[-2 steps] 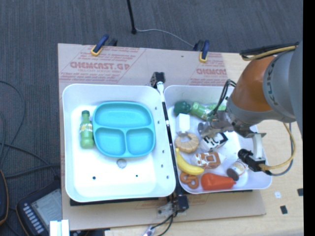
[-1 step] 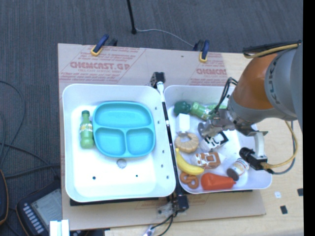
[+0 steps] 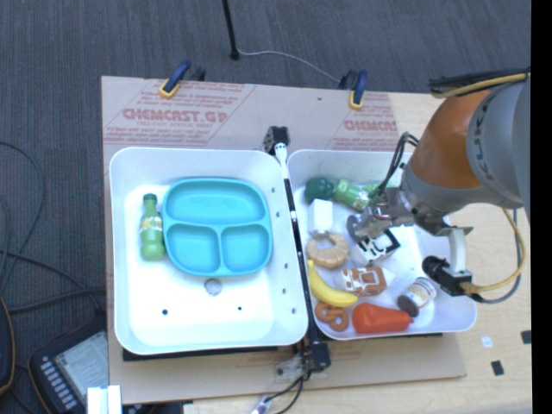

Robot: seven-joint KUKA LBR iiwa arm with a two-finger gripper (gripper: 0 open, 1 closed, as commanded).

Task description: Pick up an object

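My hand (image 3: 373,228) hangs low over the middle of the right bin (image 3: 448,324), reaching in from the right side. Whether it is wide, narrow or holding anything I cannot tell; the parts there are too small and blurred against the white floor. A small black-and-white thing (image 3: 377,245) lies just below the hand, touching or nearly so, and I judge it the likeliest pick, though I cannot make out what it is or which way its long axis runs.

Taking the hand as landmark: a green bottle (image 3: 352,194) lies just above-left of it, slanting down to the right. A doughnut (image 3: 328,250) sits to the left, a banana (image 3: 330,290) lower left, curving along the bin's wall. A red pepper (image 3: 380,319) and a small jar (image 3: 417,295) lie below. My wrist covers the bin's right part, so anything under it is hidden.
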